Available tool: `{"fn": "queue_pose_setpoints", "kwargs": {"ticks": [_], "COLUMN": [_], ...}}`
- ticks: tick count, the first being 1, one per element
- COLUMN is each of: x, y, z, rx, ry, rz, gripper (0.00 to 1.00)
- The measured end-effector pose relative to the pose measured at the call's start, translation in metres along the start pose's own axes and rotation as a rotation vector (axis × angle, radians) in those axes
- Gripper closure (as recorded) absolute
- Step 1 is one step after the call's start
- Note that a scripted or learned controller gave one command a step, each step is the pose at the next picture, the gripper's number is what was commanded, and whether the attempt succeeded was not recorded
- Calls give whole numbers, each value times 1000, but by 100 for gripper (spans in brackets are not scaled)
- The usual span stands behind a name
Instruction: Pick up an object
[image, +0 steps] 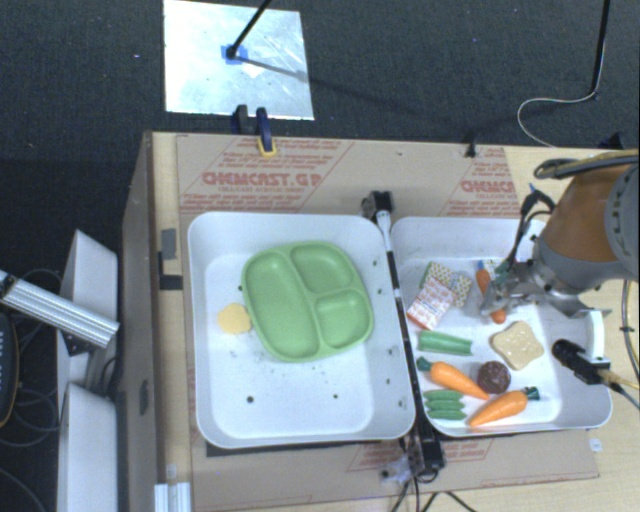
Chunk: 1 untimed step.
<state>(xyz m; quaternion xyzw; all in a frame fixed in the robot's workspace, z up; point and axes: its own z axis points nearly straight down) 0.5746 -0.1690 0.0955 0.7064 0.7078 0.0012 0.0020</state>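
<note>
While the arm (590, 225) reaches in from 3 o'clock, its hand (503, 296) sits low in the right bin (585, 405), near that bin's centre. Finger state: cannot tell, the tips are too small and blurred against the clutter.

Near edge of right bin, 6 o'clock: green pea pod (445, 404), with one carrot (497, 406) just beside it toward 3 o'clock. Second carrot (455, 378) lies just above, at a slant, its tip close to a dark brown round piece (492, 376). Toast slice (517, 344) sits at 1 o'clock from the brown piece, close below the hand. A long green vegetable (444, 343) lies across the bin's 9 o'clock side. A small orange piece (498, 316) lies right at the hand's tip; contact not resolvable. Further back, a red-and-white packet (431, 303) and a patterned packet (447, 281) overlap near the divider. A small orange item (484, 277) lies at 11 o'clock from the hand.

Left bin (215, 400): green divided plate (306, 300) at centre, tilted; yellow round piece (235, 319) just off its 9 o'clock rim.

Both bins rest on the cardboard-covered desk (270, 175). At far 12 o'clock, a blue clamp (262, 127) on its edge.
</note>
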Motion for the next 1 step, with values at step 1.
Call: {"fn": "queue_pose_setpoints", "kwargs": {"ticks": [1], "x": [50], "y": [-19], "z": [-128], "rx": [-2], "ry": [0], "rz": [-2], "gripper": [100]}}
